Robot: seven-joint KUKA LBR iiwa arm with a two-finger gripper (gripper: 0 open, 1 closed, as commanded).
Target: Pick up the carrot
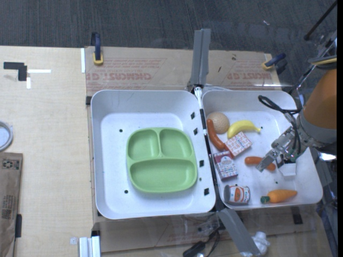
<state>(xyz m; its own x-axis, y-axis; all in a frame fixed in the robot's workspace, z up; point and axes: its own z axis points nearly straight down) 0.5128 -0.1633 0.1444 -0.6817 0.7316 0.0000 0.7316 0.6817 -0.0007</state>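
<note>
right bin (278, 107), carrot (280, 196) near front edge, claw (266, 163) beside it

Light is even and fairly bright across the bench (43, 143), diffuse, seemingly from overhead. The two white bins come up strongly: the left bin (107, 143) glows near-white along its floor with soft grey shading under the rims, no hard glare. The green plate (161, 159) throws just a thin, soft shadow at its lower edge. Up top, the dark floor (161, 9) goes dim and grainy, with little detail. Sharpness is moderate overall; small labels in the right bin (305, 191) smear out, unreadable. The arm (321, 106) at the right edge looks soft, its orange band blurred. Colours are slightly washed, and straight edges bow slightly toward the frame corners.
</note>
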